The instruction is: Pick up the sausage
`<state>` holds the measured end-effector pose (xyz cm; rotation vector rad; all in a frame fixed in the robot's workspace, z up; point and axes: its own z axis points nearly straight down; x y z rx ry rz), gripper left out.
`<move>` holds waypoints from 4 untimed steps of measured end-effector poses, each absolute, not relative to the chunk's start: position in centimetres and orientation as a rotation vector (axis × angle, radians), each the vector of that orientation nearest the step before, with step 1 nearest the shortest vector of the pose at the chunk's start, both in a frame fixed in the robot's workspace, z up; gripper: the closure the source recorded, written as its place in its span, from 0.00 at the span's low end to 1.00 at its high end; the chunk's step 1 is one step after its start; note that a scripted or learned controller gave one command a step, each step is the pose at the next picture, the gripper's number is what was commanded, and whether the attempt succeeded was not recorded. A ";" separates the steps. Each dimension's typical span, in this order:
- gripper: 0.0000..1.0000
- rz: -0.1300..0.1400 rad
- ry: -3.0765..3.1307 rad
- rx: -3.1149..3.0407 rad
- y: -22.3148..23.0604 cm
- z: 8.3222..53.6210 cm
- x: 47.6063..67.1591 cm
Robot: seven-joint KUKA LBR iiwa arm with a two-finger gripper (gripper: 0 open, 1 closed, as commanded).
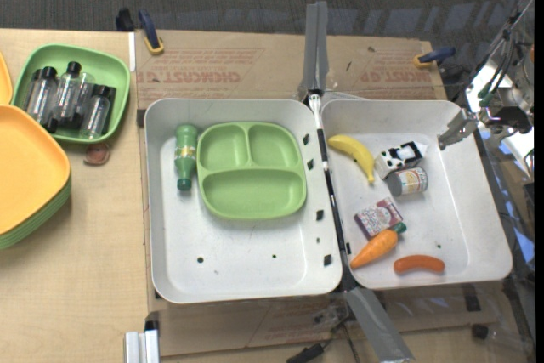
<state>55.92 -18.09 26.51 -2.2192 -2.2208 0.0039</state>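
The sausage (419, 265), a short orange-red link, lies flat near the front edge of the right bin (476, 208). A carrot (376, 248) rests just to its left, close but apart from it. My gripper (456, 133) hangs at the bin's far right rim, well behind the sausage and high above it, with nothing seen in it. The arm behind it is partly cut off by the view's edge.
The right bin also holds a banana (354, 154), a black-and-white carton (399, 157), a small can (410, 181) and a purple packet (378, 218). A green divided plate (251, 170) and green bottle (184, 155) sit in the left bin (238, 268). A tray of bottles (72, 93) and orange plates (30, 178) stand far left.
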 end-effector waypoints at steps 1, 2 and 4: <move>1.00 0.007 -2.221 -2.218 -18.2 27.3 55.9; 1.00 0.005 -1.508 -2.756 -22.3 27.4 53.8; 1.00 0.010 -0.360 -3.121 -22.2 30.7 50.5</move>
